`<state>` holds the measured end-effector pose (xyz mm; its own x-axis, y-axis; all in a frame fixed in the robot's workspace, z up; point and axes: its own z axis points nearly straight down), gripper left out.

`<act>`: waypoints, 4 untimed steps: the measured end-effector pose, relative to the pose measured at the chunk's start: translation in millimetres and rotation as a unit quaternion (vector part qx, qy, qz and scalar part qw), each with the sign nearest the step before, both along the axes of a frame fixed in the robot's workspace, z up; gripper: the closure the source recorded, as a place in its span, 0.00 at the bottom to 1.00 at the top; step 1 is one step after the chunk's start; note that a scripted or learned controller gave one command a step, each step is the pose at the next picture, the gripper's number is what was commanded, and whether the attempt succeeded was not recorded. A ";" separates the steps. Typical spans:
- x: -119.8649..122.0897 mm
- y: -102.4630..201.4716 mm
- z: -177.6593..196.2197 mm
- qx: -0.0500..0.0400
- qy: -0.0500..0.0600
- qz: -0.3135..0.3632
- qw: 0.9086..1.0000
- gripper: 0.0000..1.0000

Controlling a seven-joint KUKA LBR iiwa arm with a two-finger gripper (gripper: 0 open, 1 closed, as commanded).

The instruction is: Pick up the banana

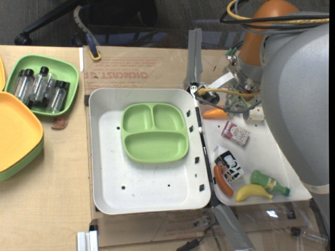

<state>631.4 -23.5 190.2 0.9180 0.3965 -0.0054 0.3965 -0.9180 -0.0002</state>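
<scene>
Two shallow white bins sit side by side on the bench. Left bin holds a green divided plate, lying flat a little toward the far side. Right bin has the clutter: the banana lies at its near edge, just beside a green bottle on its right, the two looking to touch. Left of the banana lies a red-orange sausage-shaped thing, and above that a black and white packet. Farther back rests a small pink patterned box, then an orange carrot-like piece near the bin's far left corner.

At the far end of that bin the gripper hangs among loose cables, well apart from the banana. Whether it is spread or closed I cannot tell. The grey arm bulks over the bin's right side.

Off to the left, a green tray holds several dark-capped vials, and stacked orange plates sit near it. A cardboard sheet lies beyond the bins.
</scene>
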 end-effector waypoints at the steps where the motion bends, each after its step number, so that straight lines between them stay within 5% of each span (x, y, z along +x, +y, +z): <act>1: -9.3 -76.7 -8.5 0.001 0.001 0.057 0.998 1.00; 2: 5.1 -10.0 1.4 0.001 -0.002 -0.099 0.995 1.00; 3: -32.3 42.6 79.1 0.000 0.000 -0.022 1.000 1.00; 4: -50.0 112.6 2.1 0.000 0.000 -0.060 0.998 1.00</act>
